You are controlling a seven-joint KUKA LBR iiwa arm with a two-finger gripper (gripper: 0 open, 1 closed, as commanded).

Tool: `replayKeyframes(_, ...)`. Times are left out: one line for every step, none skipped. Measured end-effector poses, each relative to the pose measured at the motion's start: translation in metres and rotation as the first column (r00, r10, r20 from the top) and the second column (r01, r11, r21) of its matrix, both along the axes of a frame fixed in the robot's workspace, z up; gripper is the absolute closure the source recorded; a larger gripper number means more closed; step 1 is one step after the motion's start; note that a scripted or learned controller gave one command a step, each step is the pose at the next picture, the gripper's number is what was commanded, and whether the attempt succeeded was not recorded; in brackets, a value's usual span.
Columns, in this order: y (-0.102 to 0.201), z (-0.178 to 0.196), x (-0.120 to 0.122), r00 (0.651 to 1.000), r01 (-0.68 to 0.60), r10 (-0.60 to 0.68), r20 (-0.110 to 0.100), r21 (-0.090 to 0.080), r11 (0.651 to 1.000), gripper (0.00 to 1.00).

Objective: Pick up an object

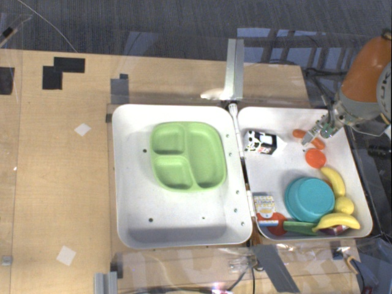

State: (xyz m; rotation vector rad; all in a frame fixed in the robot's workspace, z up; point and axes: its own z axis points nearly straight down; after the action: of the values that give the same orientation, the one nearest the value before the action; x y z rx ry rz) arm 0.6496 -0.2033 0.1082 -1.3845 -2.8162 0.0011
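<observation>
My gripper [318,135] hangs over the far right corner of the right bin [278,120], its fingers open with nothing between them. A small orange piece [298,133] lies just to its left, and another orange piece [318,143] sits right under the fingertips. An orange round object [315,158] lies a little nearer the front. A black-and-white toy [261,143] rests at the bin's far left. A teal bowl [310,199] sits near the front, with a yellow banana [334,180] to its right and a second banana [337,222] in front of it.
The left bin [131,219] holds a green divided plate [187,155]. A small carton [264,204], a red item [275,226] and a green item [298,226] crowd the right bin's front edge. A metal post [235,69] stands behind the bins.
</observation>
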Motion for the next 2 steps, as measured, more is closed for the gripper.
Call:
replayKeyframes(0.136, 0.080, -0.042, 0.966, 0.258, -0.258, 0.013, 0.004, 0.966, 1.00)
replayKeyframes(0.229, 0.109, -0.040, 0.925, 0.381, -0.381, 0.009, 0.004, 0.925, 1.00)
